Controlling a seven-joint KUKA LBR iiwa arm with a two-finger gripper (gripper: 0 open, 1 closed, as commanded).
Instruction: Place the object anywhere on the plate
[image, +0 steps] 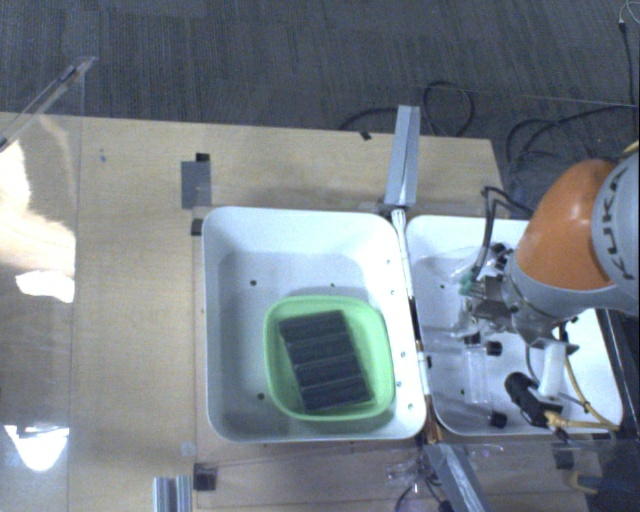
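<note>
A dark grey ribbed rectangular object (322, 361) lies flat inside the green plate (377, 338), which sits in the front right part of the left bin (235, 300). My gripper (478, 318) hangs over the right bin (440, 250), near its left wall and well apart from the plate. The grey wrist and orange band (560, 245) cover most of the gripper from above. Nothing shows between the gripper and the bin floor.
A metal divider post (404, 158) stands behind the seam between the two bins. Cables and a black fitting (522, 392) hang from the arm over the front of the right bin. Wooden bench (110, 330) spreads to the left.
</note>
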